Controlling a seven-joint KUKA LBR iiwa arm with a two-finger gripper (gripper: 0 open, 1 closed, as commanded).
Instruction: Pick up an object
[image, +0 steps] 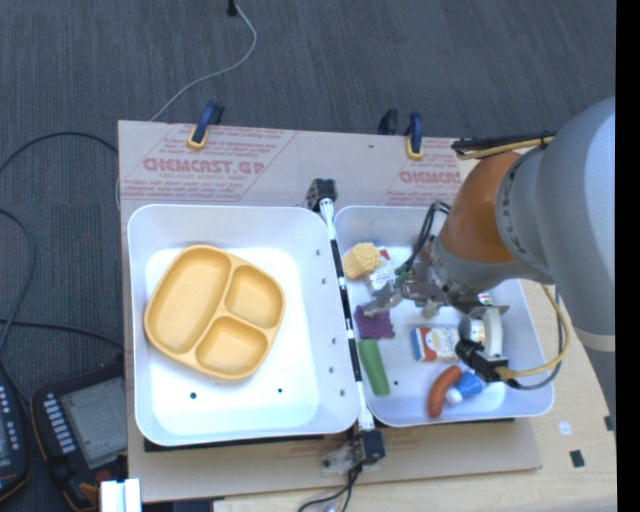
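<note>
Purple crumpled piece (375, 322) lies beneath the metal gripper (388, 297), whose grasp I cannot tell

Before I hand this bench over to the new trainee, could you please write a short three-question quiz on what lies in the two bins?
1. True or false: the yellow divided plate lies in the right bin.
2. Which item lies nearest the divider between the bins? A) green stick B) small carton C) orange sausage
3. Fill in: the claw hangs just above the ______ piece.

Key: 1 false, it lies in the left bin. 2 A. 3 purple.
</note>
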